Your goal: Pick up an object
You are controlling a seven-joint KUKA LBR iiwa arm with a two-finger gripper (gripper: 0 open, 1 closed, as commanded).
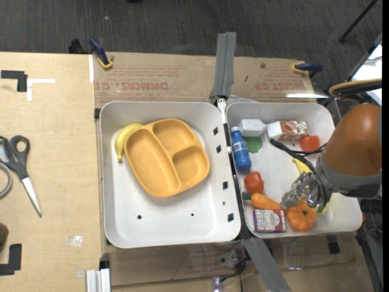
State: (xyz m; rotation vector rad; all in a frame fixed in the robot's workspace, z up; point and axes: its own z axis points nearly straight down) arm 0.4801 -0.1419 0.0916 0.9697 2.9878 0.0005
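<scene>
Orange pumpkin (302, 218) seemingly just under gripper (306, 191)

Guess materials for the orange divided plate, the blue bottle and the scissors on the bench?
Orange three-compartment plate: likely moulded plastic, smooth with a soft sheen and rounded rims. Blue bottle with white cap: probably plastic, uniform glossy colour. Grey-handled scissors: blades look like metal, pale and reflective; handles probably plastic or coated, matte grey.

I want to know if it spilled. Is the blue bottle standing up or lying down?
Lying down. The blue bottle rests on its side on the floor of the right bin, along the bin's left wall, white cap pointing toward the far edge.
</scene>
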